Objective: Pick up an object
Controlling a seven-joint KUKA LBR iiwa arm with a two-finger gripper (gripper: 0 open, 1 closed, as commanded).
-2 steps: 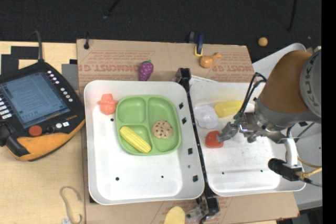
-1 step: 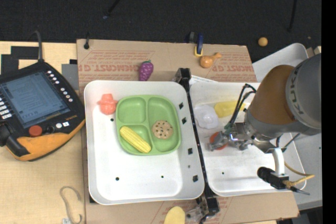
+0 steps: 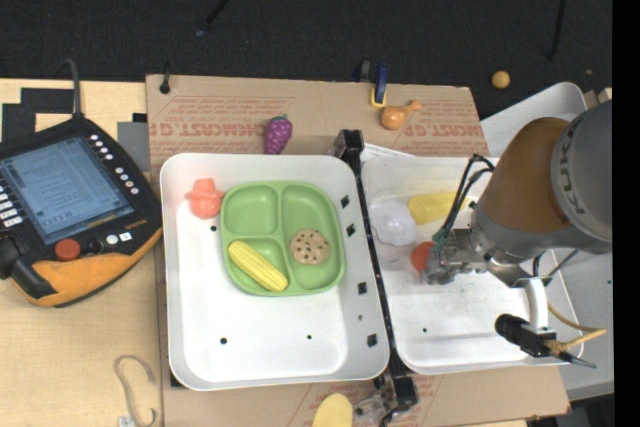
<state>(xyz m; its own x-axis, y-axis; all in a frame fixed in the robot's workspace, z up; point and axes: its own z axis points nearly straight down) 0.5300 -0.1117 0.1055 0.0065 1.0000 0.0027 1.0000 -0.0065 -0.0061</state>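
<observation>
Red toy (image 3: pixel 421 256) in the right bin (image 3: pixel 460 345), touching the gripper (image 3: pixel 441 267); I judge it light, smooth, apt to roll; grip across its middle. Jaws' state: I cannot tell.

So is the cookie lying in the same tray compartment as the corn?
No. The cookie lies in the lower right compartment of the green tray, while the corn lies in the lower left one.
</observation>
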